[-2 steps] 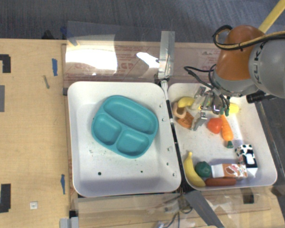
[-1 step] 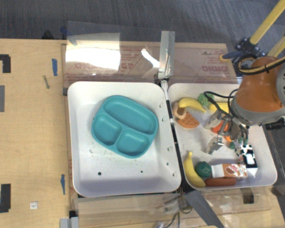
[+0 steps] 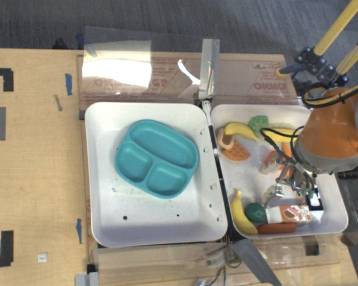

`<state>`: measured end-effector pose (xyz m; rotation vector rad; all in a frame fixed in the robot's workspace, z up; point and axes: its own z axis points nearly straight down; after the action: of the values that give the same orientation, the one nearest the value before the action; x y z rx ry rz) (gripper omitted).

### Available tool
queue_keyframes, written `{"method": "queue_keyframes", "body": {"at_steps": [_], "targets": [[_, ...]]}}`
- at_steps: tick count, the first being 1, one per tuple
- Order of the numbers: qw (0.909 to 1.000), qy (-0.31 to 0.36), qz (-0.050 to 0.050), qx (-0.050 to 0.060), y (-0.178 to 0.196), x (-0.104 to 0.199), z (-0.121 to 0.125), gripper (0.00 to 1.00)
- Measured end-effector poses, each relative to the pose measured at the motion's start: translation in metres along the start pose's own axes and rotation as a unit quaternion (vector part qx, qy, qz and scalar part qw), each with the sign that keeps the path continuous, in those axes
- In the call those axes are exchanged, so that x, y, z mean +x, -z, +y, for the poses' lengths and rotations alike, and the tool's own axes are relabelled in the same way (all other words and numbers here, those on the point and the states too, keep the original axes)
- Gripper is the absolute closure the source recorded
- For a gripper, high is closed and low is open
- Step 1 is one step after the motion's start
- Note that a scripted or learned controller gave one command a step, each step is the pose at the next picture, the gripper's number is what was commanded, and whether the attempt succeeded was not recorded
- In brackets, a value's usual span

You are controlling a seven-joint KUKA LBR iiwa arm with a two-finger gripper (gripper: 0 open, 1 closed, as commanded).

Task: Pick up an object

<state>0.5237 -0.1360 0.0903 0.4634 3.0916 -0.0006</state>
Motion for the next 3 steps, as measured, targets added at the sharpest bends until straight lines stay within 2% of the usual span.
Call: {"method": "queue_keyframes", "body": {"at_steps": [1, 2, 3], "targets": [[0.9996, 0.027, 0.001, 0.0, -0.002, -0.091, -0.003, 0.0], [0.999, 0.044, 0.002, 0.0, -0.002, -0.069, -0.02, 0.0], [0.999, 0.045, -0.006, 0.0, 0.012, -0.074, -0.019, 1.0]]}}
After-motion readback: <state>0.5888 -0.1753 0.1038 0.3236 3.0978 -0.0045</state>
